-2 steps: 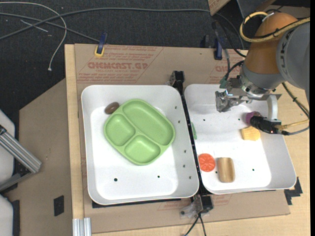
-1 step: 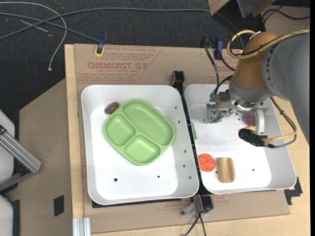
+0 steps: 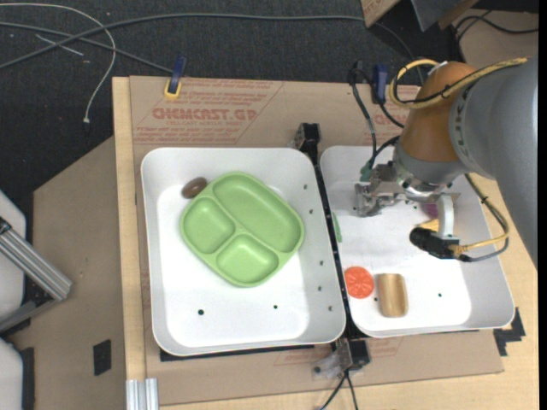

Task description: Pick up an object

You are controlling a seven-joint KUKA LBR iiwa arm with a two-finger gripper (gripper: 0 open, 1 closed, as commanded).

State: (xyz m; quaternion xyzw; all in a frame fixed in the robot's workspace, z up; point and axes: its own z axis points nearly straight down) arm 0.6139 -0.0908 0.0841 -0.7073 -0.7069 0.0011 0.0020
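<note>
My gripper sits low in the far left part of the right bin, just beside the bin's left wall, and my grey arm comes in from the right with its orange band above the wrist. From this slant I cannot tell whether the gripper is wide or narrow, and I see nothing held in it. The things nearest to me lie at the near side of the same bin, apart from the gripper: an orange round piece close to the left wall, and a tan cylinder lying on its side just to its right, the two touching or nearly so. In the left bin a green divided plate with three compartments lies flat, turned at an angle, toward the far half of the bin. A small brown lump rests at the plate's far left edge — too small to name more exactly. Both bins stand on a cardboard sheet with red print, and a blue clip grips the sheet's far edge on the left.
</note>
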